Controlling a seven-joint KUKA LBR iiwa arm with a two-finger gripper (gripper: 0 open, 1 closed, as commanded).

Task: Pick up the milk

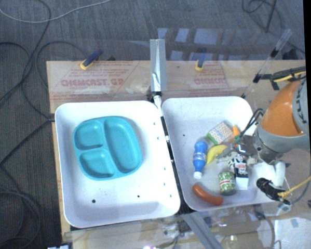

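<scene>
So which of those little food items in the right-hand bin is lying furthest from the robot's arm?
The blue bottle. It lies on the left edge of the cluster, while the can, banana and sausage sit closer to the arm.

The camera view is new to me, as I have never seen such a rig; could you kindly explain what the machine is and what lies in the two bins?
You are looking down at a slant from one fixed camera above a bench. The grey shape with the orange band at the right is a robot arm reaching in. Its gripper sits low over the right bin, among the objects; I cannot tell whether its fingers are open or whether it holds anything.

The left bin holds a blue divided plate. The right bin holds toy groceries: a blue bottle with a white cap, a banana, a green-and-tan carton, a small can with a green label, a sausage, and a small white milk carton, which the arm is meant to pick up. The milk stands right beside the can, under the gripper.
</scene>
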